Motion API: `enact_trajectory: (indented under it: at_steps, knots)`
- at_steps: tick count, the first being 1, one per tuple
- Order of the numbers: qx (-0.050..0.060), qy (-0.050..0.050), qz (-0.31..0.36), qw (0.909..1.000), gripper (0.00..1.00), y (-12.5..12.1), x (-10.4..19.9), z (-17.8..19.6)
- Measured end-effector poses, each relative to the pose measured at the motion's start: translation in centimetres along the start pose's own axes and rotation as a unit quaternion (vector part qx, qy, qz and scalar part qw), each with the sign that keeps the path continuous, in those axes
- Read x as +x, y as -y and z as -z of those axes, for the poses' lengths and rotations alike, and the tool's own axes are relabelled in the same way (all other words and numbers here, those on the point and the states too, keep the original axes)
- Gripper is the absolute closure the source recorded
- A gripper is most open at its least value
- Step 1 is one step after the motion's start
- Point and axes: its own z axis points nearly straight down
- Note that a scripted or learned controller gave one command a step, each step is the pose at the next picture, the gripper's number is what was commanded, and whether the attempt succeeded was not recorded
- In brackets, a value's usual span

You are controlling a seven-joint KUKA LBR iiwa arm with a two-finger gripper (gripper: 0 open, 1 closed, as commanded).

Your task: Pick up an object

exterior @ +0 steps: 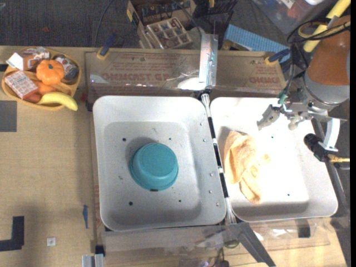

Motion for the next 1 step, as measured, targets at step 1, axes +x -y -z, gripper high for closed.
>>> enact_trajectory:
  at_steps: [1]
  knots:
    - [-0.002,0.0,0.046,0.9989,0.0,0.86,3.95,-9.13]
